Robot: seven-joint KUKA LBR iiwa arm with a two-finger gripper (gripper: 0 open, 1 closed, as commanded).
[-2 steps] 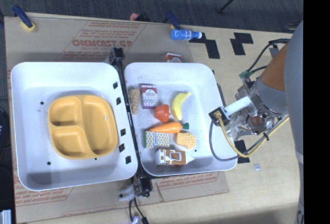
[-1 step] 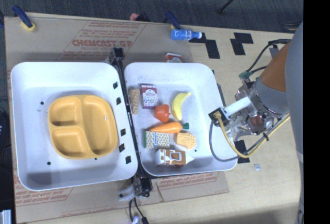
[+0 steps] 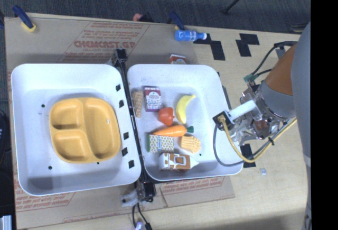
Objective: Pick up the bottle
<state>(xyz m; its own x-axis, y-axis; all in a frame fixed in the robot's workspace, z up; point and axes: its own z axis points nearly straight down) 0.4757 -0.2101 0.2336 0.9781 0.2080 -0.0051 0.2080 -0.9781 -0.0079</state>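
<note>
the bottle (image 3: 189, 36) is small and blue, lying on its side on the bench (image 3: 264, 192) beyond the far rim of the right bin (image 3: 208, 73), just beside a blue clamp (image 3: 176, 20) at the bench edge. it sits outside both bins, so any reach for it has to clear the bin wall and land on bare cardboard, not on the pile of toys.

nearest to it, a small red and white box (image 3: 178, 58) rests at the bin's far rim. inside the right bin lie a carton (image 3: 152, 98), a wafer (image 3: 138, 103), a tomato (image 3: 166, 115), a banana (image 3: 184, 108), a carrot (image 3: 170, 131), a green packet (image 3: 160, 143), a waffle (image 3: 190, 144) and a milk box (image 3: 176, 161), crowded toward the middle, most of them touching a neighbour. the left bin (image 3: 21, 118) holds a yellow tray (image 3: 84, 129) with three wells, lying flat.

the gripper (image 3: 252, 127) hangs at the right bin's near right edge, well apart from the bottle, with a yellow cable (image 3: 228, 145) looping below it over the bin rim. i cannot tell how it is set, and nothing shows in it. the task looks barely begun: the arm would need to travel up along the bin's right side toward the far corner, and a bottle on its side may roll when touched.
</note>
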